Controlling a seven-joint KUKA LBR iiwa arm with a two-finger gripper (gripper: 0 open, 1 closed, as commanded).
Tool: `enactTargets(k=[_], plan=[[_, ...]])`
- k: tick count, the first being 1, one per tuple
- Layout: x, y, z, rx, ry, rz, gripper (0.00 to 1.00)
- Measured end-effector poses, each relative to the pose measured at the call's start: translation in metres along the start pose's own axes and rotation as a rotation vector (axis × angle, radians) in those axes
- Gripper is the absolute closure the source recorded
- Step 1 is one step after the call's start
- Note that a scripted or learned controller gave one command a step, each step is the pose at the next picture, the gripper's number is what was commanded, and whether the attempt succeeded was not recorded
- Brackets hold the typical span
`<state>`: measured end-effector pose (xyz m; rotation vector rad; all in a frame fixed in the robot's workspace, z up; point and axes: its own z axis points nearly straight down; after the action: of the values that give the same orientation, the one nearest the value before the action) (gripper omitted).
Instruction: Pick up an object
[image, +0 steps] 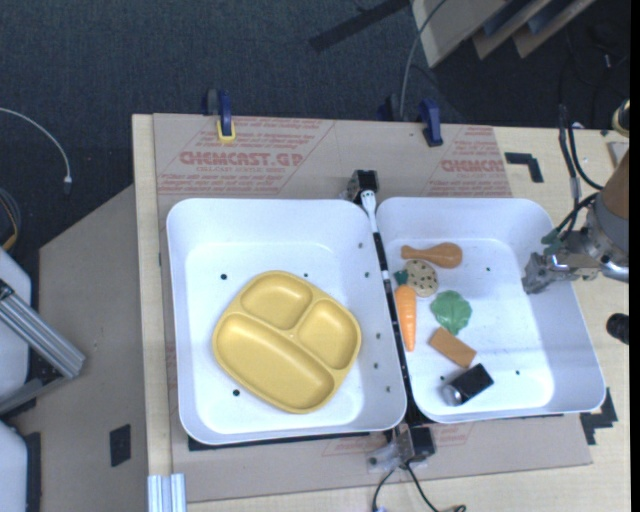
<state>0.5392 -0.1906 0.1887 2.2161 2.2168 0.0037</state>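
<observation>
Bench: a brown cardboard-like sheet with red printed lettering, under two shallow white plastic bins with rounded corners.
Left bin: holds a smooth yellow divided plate, rounded, with three hollows.
Right bin: holds a loose cluster of small toys toward its left side.
Toys: a tan drumstick at the top; below it a pale speckled round cookie; an orange carrot lying along the bin's left wall; a lumpy green leafy piece; an orange-brown block; a black boxy object nearest the front.
Gripper: grey metal, over the right bin's right wall, well apart from the toys, holding nothing; whether its claw is spread or pressed together, I cannot tell.
</observation>
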Motion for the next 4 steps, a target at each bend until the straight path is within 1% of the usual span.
enactTargets(k=[1, 2, 3, 4], plan=[[0.006, 0.007, -0.061, -0.001, 0.000, -0.002, 1.00], [0.059, -0.006, -0.066, 0.007, 0.006, -0.005, 1.00], [0.114, -0.003, -0.053, 0.009, 0.006, -0.006, 1.00], [0.163, -0.010, -0.040, 0.010, 0.006, -0.005, 1.00]])
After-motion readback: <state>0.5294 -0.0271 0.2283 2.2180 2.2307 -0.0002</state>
